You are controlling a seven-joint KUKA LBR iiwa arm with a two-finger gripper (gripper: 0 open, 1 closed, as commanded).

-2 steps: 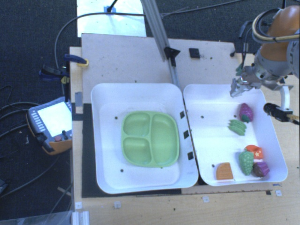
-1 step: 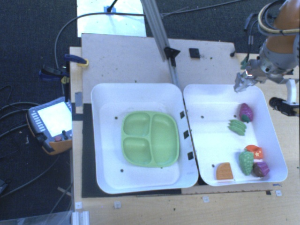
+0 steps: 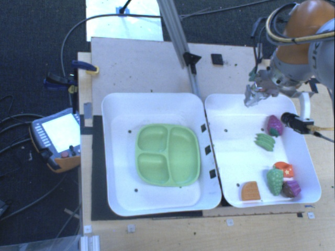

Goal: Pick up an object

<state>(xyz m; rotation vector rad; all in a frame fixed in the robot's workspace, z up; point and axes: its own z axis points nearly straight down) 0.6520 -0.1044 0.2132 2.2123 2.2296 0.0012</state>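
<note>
So the arm came in from the right side of the camera view, up near the top corner. The orange band sat on top, rounded and bright, with the grey wrist section just below it, angling down and to the left. Dark cables looped round the orange part. The gripper hung off the end of the wrist, pointing down and a bit left, metal-looking and kinda blurry. Honestly couldn't make out how the tip stood, too small and smeary. Nothing was visibly clamped in it.
</note>
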